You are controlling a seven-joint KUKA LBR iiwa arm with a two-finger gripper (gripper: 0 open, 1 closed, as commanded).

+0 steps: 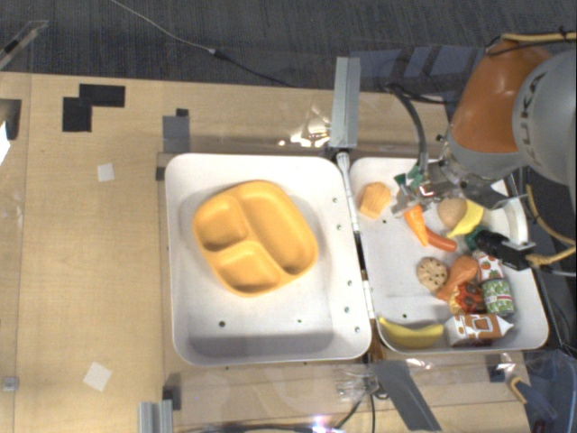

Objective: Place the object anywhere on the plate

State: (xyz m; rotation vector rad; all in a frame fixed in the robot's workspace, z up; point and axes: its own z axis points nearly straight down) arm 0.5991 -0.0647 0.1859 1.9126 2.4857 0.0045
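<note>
A yellow plate (pixel 255 235) with three compartments lies in the left bin (pixel 194 323) and holds nothing. My gripper (pixel 422 186) hangs over the back of the right bin (pixel 389 287), just above the top end of an orange carrot (pixel 420 228). An orange wedge (pixel 374 199) lies to its left. A beige potato (pixel 451 212) and a yellow piece (pixel 470 220) lie to its right. I see nothing held in the gripper.
Further forward in the right bin lie a cookie (pixel 432 272), an orange-red food piece (pixel 461 277), a green can (pixel 498 299), a small carton (pixel 474 329) and a banana (pixel 413 334). A metal post (pixel 343 106) stands behind the divide between the bins.
</note>
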